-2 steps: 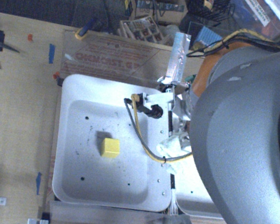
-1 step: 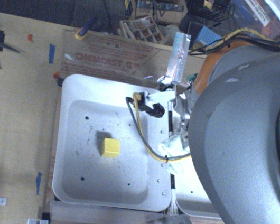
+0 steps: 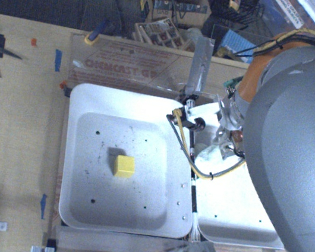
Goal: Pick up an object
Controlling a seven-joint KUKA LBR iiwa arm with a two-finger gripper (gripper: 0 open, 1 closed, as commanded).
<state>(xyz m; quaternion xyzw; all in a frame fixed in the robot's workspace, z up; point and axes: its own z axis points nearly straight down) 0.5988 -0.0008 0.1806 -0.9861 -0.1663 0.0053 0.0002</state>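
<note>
Evidently no pick made yet. Yellow block lies alone on the floor of the left bin, untouched. Gripper sits over the right bin, well apart from the block; arm bulk hides much, so whether it is spread or pressed together cannot be told. Remaining: approach, grasp, lift.

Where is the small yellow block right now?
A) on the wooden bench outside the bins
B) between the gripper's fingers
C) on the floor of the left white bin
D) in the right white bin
C: the small yellow block lies on the floor of the left white bin, apart from the gripper over the right bin.
</note>
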